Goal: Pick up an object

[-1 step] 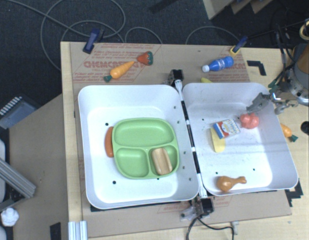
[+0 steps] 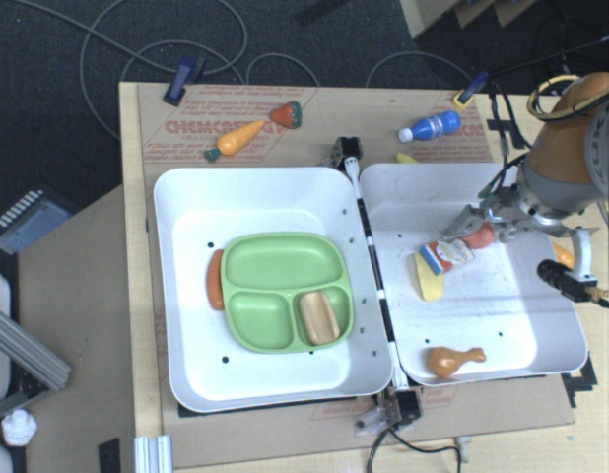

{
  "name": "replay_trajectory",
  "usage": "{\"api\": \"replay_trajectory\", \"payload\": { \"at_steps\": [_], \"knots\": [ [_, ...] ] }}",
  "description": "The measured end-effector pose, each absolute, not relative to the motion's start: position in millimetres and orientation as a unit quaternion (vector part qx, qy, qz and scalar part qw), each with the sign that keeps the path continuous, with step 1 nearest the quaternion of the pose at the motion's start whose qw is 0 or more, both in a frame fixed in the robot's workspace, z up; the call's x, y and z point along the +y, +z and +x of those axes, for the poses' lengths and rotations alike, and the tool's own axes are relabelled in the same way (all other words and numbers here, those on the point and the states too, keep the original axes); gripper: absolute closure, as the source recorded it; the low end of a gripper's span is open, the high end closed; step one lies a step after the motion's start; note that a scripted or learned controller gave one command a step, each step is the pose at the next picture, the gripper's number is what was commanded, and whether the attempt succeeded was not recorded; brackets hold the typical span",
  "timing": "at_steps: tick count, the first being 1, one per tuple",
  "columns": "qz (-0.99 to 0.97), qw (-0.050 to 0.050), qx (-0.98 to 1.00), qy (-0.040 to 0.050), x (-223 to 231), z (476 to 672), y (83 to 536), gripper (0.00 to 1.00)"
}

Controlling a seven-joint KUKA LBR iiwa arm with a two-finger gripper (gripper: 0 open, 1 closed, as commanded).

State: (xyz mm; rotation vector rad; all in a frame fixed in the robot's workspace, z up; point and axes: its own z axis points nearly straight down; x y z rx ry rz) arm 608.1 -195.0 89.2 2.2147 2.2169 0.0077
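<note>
My gripper hangs low over the upper middle of the right-hand shallow white bin, at the end of my grey arm that comes in from the right edge of the frame. Whether my fingers are spread or closed I cannot tell; they blur into a small red object lying right under them, and I cannot tell if it sits between them.

Just left and below the gripper lies a small white-and-red packet, and touching it a yellow wedge-shaped block whose long axis runs up-down in the frame, slightly tilted. Near the bin's lower edge rests a brown toy drumstick, its long axis nearly level, thick end to the left and thin end pointing right.

The left-hand white bin holds a green divided plate with a tan bread-like piece in its lower right compartment and an orange sausage shape against its left rim. On the bench above the bins lie an orange toy carrot and a blue-and-white bottle.
</note>
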Motion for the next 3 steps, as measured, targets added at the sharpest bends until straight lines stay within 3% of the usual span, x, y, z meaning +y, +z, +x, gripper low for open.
{"api": "replay_trajectory", "payload": {
  "at_steps": [1,2,3],
  "knots": [
    [0.706,0.006,0.708,0.0037,-195,609.5,101,1.0],
    [0.706,0.002,0.708,0.0017,-143,614.6,180,1.0],
    [0.706,-0.001,0.708,0.0002,-79,596.4,185,1.0]
  ]
}}
